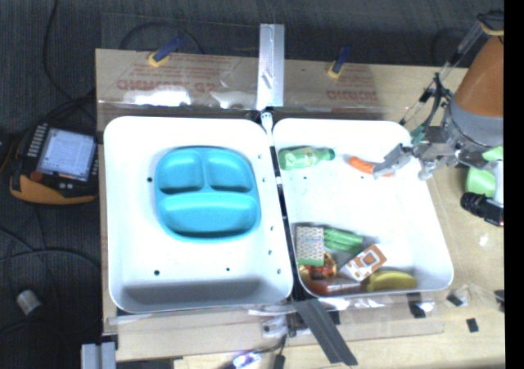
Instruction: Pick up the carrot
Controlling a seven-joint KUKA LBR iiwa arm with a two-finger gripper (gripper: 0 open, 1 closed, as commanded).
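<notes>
The carrot [360, 164] is a small orange piece lying on the floor of the right bin [409, 220], near its back wall. My gripper [405, 160] hangs low at the bin's back right corner, just right of the carrot's right end. It looks close to or touching that end, and the view is too small to tell which. The grey arm with its orange band [483, 81] comes in from the right edge.
A green bottle [304, 157] lies left of the carrot. Several items are piled at the right bin's front: a banana [391, 281], a green packet [342, 238], a small box [367, 261]. The left bin [131, 269] holds a blue sectioned plate [206, 193].
</notes>
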